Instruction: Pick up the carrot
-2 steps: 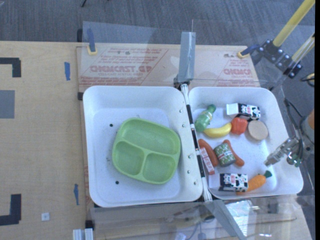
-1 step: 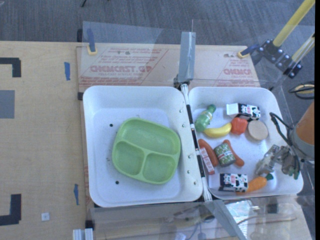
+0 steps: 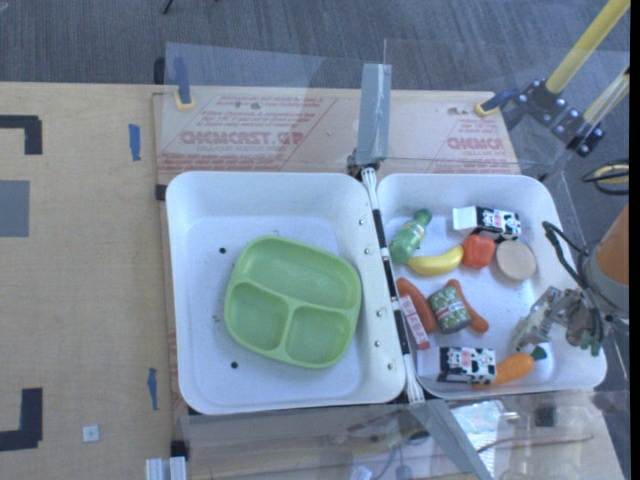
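Note:
The carrot (image 3: 512, 369), orange with a green top at its right end, lies near the front right corner of the right bin (image 3: 570, 218). My gripper (image 3: 548, 324) hangs just above and slightly right of the carrot, over the bin's right side, with the arm coming in from the right edge. Nothing shows as held.
A black-and-white carton (image 3: 467, 364) lies just left of the carrot. Further in are a green-brown can (image 3: 450, 309), a red sausage (image 3: 414, 304), a banana (image 3: 437, 262), a green bottle (image 3: 410, 234), a tan disc (image 3: 516, 261) and another carton (image 3: 497, 221). A green divided plate (image 3: 292, 301) sits in the left bin (image 3: 200, 208).

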Available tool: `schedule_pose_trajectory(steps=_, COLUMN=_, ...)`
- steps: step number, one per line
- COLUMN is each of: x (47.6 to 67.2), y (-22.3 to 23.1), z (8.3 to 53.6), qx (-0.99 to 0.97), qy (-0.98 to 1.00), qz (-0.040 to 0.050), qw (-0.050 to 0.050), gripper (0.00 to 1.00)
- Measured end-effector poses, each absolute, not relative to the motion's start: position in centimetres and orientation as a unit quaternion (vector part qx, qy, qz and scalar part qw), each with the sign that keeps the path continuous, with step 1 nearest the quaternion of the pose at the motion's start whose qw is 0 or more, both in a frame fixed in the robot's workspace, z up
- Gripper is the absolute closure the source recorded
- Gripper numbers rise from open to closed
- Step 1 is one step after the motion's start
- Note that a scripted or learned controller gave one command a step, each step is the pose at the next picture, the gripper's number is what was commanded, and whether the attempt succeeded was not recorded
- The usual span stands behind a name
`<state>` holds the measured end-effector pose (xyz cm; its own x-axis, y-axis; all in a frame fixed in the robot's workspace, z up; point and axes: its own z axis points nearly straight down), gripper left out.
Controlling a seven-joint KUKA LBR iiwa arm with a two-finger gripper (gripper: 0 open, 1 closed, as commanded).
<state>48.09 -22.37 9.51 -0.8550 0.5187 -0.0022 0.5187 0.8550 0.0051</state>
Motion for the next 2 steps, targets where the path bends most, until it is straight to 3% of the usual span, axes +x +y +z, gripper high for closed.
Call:
schedule_pose_trajectory(steps=1, x=48.4, y=-22.46, z=9.8, qx=0.269, qy=0.963, qz=0.0016, qw=0.007, gripper=0.0)
schedule_pose_trajectory(steps=2, x=48.53, y=-22.5, z=8.93, qx=0.277, qy=0.961, qz=0.0008, qw=0.01, gripper=0.0)
